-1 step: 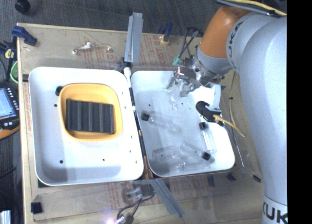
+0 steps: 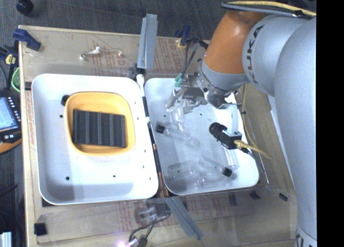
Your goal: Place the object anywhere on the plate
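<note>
1. The task's thing, as far as I can judge, is the dark ribbed block. It lies flat at the left of the frame, inside the yellow plate, and the plate's rim shows on all sides of it.
2. The plate sits in the left bin, toward the bin's upper half.
3. The gripper hangs over the upper part of the right bin, well apart from the block. Whether it is open or closed cannot be told from this view, and nothing is visibly held.
4. The right bin holds a few clear plastic pieces near its lower edge. They are hard to make out against the white. There is also a small black piece at its left side and another at its lower right.
5. Judged from how things lie, the block already rests on the plate, so the placing looks done.
6. The block looks stiff and moulded, with parallel ridges running top to bottom in the frame. It is probably light for its size and not fragile.
7. If it had to be taken up, the best hold looks like a pinch across one ridge or across the shorter span, near the middle so that it lifts level. The smooth dark surface may be slippery, and a hold near one end would likely tip it.
</note>
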